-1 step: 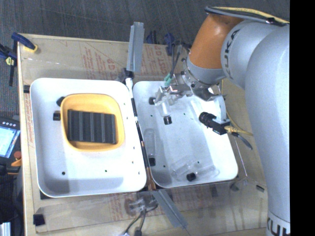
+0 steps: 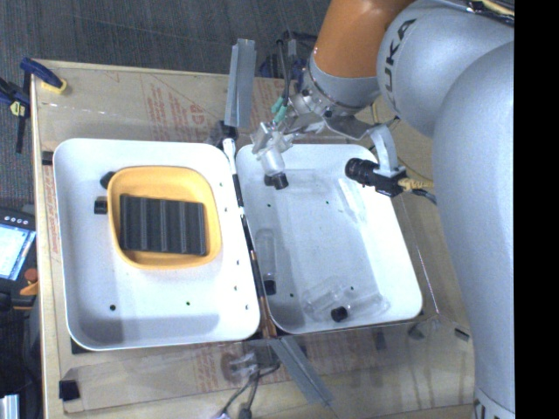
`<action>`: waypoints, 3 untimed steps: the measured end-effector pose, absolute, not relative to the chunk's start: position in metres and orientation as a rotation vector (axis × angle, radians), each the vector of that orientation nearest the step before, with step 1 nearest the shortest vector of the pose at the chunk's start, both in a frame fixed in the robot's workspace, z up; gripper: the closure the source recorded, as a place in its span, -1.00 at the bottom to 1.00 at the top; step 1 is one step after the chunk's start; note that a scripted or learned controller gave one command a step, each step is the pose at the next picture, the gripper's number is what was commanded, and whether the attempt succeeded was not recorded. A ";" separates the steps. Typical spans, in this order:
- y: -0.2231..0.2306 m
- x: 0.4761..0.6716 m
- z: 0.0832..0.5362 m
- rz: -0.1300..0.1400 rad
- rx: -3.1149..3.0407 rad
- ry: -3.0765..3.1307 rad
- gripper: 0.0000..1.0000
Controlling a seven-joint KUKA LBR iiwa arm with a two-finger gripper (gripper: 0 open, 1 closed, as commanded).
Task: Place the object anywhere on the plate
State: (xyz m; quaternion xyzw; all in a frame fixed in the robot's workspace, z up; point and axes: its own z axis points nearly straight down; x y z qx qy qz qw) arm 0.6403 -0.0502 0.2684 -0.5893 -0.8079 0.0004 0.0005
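The pincer [image 2: 276, 166] hovers at the right bin's [image 2: 397, 260] eleven o'clock corner; I cannot tell its state. The clear object [image 2: 342, 302], seemingly plastic, lies at six o'clock. Reaching is underway; next comes descent, then carrying to the yellow plate [image 2: 164, 182].

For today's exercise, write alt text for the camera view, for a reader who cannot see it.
A grey arm with an orange band reaches from the right, its gripper at the far left corner of the right white bin. The left white bin holds a yellow plate with a dark ridged centre.
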 end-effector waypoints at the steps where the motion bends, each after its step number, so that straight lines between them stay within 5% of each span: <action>1: -0.010 0.639 0.191 0.004 -1.524 -2.742 1.00; 2: 0.005 0.604 0.205 0.003 -1.341 -2.837 1.00; 3: 0.005 0.604 0.205 0.004 -1.341 -2.837 -1.00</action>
